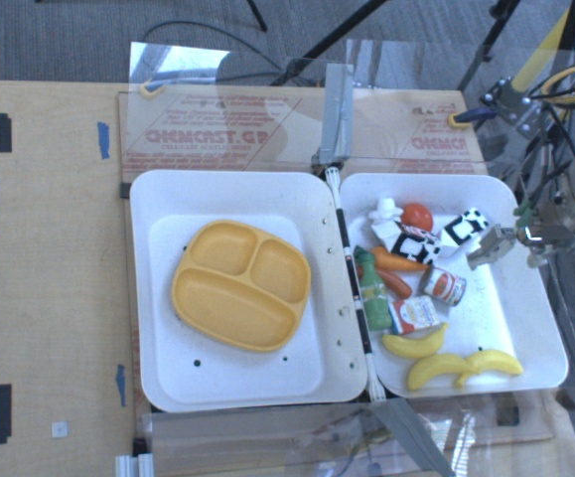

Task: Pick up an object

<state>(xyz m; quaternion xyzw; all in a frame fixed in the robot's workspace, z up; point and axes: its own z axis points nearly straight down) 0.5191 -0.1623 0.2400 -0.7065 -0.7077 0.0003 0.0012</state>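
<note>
The right bin (525,306) holds a heap of toy items along its left half. A red tomato (417,215) and a white piece (386,210) lie at the back. Two black-and-white checkered blocks (465,228) sit beside them. Below are a carrot (399,262), a small can (444,287), a green bottle (370,290) and yellow bananas (463,367) near the front. My gripper (490,248) reaches in from the right, just right of the checkered block and above the can. Nothing shows in its grasp.
A yellow divided plate (241,284) lies in the left bin (158,217). A hinge strip (352,276) separates the two bins. Cables and stand parts (540,107) crowd the right side near the arm.
</note>
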